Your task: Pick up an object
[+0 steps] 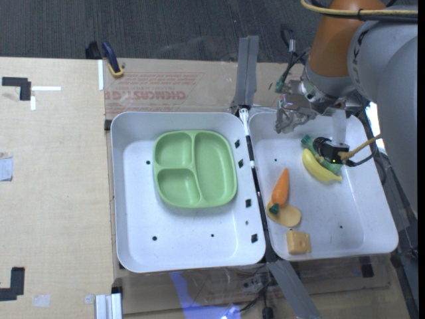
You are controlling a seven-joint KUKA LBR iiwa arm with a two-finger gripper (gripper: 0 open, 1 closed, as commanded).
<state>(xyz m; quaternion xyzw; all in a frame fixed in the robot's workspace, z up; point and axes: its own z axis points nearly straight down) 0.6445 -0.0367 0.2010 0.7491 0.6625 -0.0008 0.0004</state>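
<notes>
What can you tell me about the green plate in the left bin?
The green plate is a pale green, rounded-square tray that looks like matte plastic. Raised ridges split it into three compartments: two smaller ones on the left and one long one on the right. It lies flat and right side up on the floor of the left bin, toward the bin's far half, turned slightly askew. It touches nothing but the bin.

Count, by kind:

- Shallow white plastic bins: two, side by side — left bin, right bin.
- Pale green three-compartment plastic plate: one, left bin.
- Orange toy carrot: one, right bin.
- Yellow toy banana: one, right bin, near far edge.
- Tan rounded flat piece: one, touching carrot's lower end.
- Yellow-tan block: one, near right bin's front edge.
</notes>
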